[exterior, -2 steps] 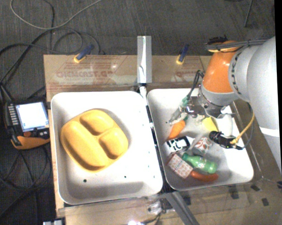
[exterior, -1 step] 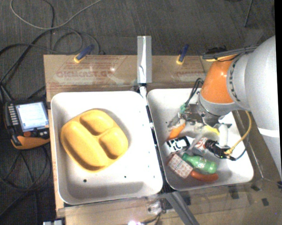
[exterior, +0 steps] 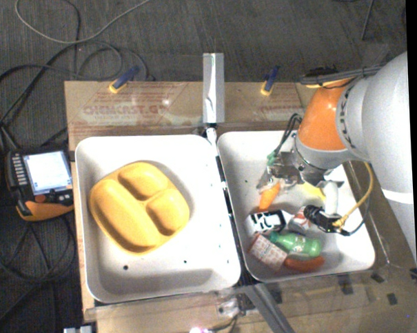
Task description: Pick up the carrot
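The carrot (exterior: 268, 196), small and orange, lies tilted in the right bin (exterior: 364, 255) near its left-centre. My gripper (exterior: 279, 174) hangs directly above the carrot's upper end, right at it or touching it. The wrist and its orange band (exterior: 322, 119) hide the gripper's far side. Whether the carrot sits inside the grip cannot be made out from this angle.
Below the carrot lie a black-and-white item (exterior: 268, 222), a red-and-white packet (exterior: 266, 251), a green bottle (exterior: 299, 244) and a red item (exterior: 304, 264). A yellow piece (exterior: 313, 189) sits under the wrist. The left bin (exterior: 103, 284) holds a yellow sectioned plate (exterior: 140, 205).
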`<state>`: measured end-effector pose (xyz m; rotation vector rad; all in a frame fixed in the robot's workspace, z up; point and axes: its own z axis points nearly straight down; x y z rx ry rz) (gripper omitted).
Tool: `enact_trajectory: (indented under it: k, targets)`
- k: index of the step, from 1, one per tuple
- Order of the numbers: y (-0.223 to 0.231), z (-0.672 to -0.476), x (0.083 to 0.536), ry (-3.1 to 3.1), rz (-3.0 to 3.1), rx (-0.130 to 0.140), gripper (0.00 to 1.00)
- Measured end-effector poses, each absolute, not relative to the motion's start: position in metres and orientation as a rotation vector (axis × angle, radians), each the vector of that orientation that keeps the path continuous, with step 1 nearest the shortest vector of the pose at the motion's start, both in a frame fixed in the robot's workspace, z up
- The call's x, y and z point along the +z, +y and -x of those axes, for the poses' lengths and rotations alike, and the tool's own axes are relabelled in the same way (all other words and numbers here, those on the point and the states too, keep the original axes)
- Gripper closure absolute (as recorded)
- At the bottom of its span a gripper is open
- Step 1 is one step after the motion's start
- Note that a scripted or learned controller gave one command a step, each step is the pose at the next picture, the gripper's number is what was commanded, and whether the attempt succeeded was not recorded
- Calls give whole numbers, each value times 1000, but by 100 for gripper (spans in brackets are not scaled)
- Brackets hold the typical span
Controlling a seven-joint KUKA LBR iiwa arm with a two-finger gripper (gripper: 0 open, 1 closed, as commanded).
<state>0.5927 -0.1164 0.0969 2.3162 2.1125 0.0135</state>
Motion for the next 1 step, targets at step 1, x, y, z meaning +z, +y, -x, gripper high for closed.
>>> enact_trajectory:
  k: [1]
  targets:
    - [-55,-551,189,1978,-2447,-12,100]
